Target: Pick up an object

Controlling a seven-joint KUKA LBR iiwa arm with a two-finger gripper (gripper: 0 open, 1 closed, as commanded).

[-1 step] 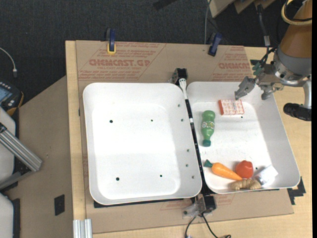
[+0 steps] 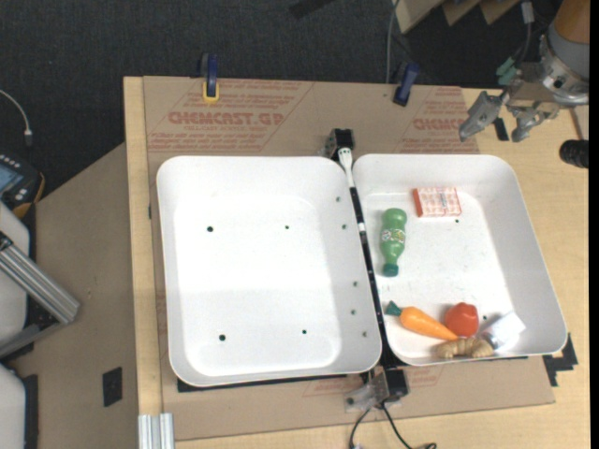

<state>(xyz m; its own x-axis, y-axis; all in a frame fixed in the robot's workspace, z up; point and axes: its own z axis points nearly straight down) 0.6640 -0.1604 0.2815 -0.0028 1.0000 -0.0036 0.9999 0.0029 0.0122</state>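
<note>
Approach step: tool point(image 2: 499, 120), fingers spread and empty, hung at upper right beyond the right bin point(image 2: 524, 215); next move called for descent onto green bottle point(image 2: 392, 239).

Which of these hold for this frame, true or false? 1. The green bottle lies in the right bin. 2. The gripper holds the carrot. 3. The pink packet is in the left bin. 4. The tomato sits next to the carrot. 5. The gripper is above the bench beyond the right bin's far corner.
1. True: the green bottle lies in the right bin, near the divider.
2. False: the gripper is open and holds nothing; the carrot lies in the right bin.
3. False: the pink packet is in the right bin.
4. True: the tomato sits just right of the carrot.
5. True.
</note>
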